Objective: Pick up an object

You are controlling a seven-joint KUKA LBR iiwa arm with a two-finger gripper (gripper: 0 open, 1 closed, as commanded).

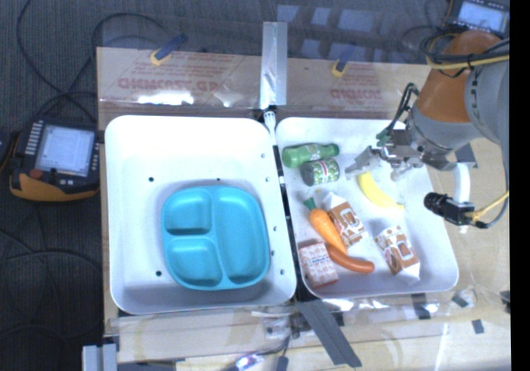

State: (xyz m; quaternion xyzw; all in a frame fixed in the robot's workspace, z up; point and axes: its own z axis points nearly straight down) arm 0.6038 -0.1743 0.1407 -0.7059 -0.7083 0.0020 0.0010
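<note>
The right bin (pixel 436 238) holds a yellow banana (pixel 378 192), a green bottle (pixel 310 153), a green can (pixel 321 171), an orange carrot (pixel 325 228), a red-orange sausage (pixel 353 262), two small printed cartons (pixel 347 223) (pixel 397 249) and a brown packet (pixel 316 263). My gripper (pixel 379 168) hangs over the bin's back right part, just above the banana's upper end. It is open, with nothing between its fingers.
A blue divided plate (pixel 217 237) lies in the left bin (pixel 124 187). The two bins meet at a raised rim (pixel 280 204). A teach pendant (pixel 54 158) rests on the floor at the far left. The arm's black cable fitting (pixel 447 206) overhangs the right bin's edge.
</note>
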